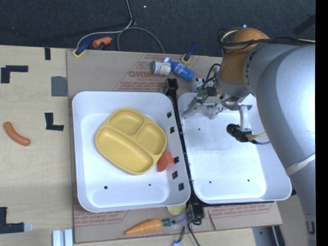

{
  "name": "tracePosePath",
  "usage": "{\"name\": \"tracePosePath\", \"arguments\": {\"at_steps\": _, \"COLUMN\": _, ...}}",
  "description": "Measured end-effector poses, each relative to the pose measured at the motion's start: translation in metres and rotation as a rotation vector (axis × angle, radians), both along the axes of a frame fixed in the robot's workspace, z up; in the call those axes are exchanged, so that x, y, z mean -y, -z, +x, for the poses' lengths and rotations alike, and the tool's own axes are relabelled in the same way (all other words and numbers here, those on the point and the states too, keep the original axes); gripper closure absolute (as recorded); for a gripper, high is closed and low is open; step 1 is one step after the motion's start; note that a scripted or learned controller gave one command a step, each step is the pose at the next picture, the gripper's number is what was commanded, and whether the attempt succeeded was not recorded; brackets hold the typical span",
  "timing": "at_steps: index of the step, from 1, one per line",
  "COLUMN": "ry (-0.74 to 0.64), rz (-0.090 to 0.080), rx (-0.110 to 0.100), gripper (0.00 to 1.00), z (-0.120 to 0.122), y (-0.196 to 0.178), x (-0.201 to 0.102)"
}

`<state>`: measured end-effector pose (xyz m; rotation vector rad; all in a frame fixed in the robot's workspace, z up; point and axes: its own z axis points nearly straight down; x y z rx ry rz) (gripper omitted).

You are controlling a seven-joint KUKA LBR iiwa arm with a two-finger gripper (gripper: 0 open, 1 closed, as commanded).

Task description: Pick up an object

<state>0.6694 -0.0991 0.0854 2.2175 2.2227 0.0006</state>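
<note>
A yellow divided plate [131, 140] lies in the left bin [87, 188]. A small red-orange piece [164, 161] rests against the plate's lower right edge, near the wall between the bins. My gripper [203, 105] hangs over the far left corner of the right bin [230, 181], beneath the orange band [241, 55] of the arm. It is well apart from the plate and the red-orange piece. The wrist hides what lies between its tips.
Outside the bins lie a blue and white bottle [174, 68] at the back, a toy carrot [145, 226] at the front, and an orange sausage [16, 134] at the far left. A clamp [92, 44] grips the board's back edge. A black cable [241, 133] hangs over the right bin.
</note>
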Motion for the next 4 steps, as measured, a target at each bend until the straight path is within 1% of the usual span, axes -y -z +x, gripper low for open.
{"name": "tracePosePath", "arguments": {"at_steps": 1, "ry": 0.002, "rz": -0.002, "rx": 0.001, "gripper": 0.00, "z": -0.018, "y": -0.001, "x": -0.004}}
{"name": "tracePosePath", "arguments": {"at_steps": 2, "ry": 0.000, "rz": 0.001, "rx": -0.001, "gripper": 0.00, "z": -0.012, "y": 0.000, "x": -0.003}}
{"name": "tracePosePath", "arguments": {"at_steps": 3, "ry": 0.000, "rz": -0.001, "rx": 0.002, "gripper": 0.00, "z": -0.017, "y": -0.001, "x": 0.002}}
{"name": "tracePosePath", "arguments": {"at_steps": 4, "ry": 0.000, "rz": -0.002, "rx": -0.007, "gripper": 0.00, "z": -0.001, "y": 0.000, "x": -0.004}}
